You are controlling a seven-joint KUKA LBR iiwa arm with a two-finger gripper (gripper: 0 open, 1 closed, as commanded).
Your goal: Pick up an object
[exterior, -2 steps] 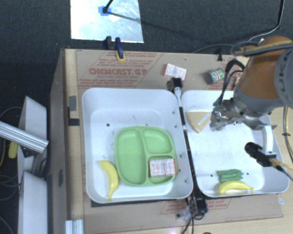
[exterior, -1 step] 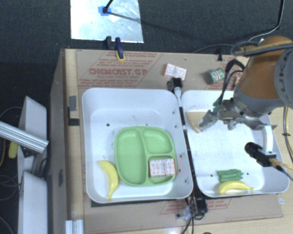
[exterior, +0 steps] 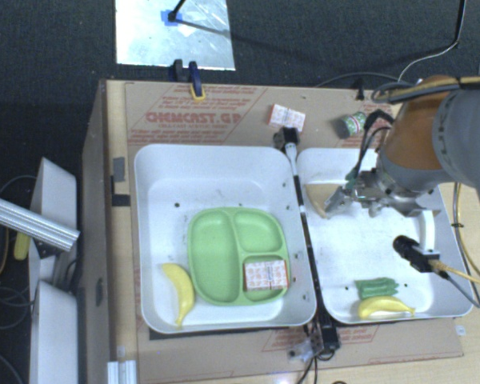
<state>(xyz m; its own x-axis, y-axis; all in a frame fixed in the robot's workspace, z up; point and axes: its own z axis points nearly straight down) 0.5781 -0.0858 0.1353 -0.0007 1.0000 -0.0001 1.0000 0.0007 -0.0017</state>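
Dark carpet (exterior: pixel 320 22) fills the upper frame, with a shiny silver sheet (exterior: pixel 174 21) lying at upper left. A brown printed board (exterior: pixel 200 110) covers the bench top. White shelving (exterior: pixel 52 294) and a metal rail (exterior: pixel 28 221) stand at left.

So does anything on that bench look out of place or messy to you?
A little. A small patterned packet and a small green-and-white can, tipped on its side, lie on the brown board behind the bins, outside both. Inside, things look tidy: a green divided plate with a banana beside it.
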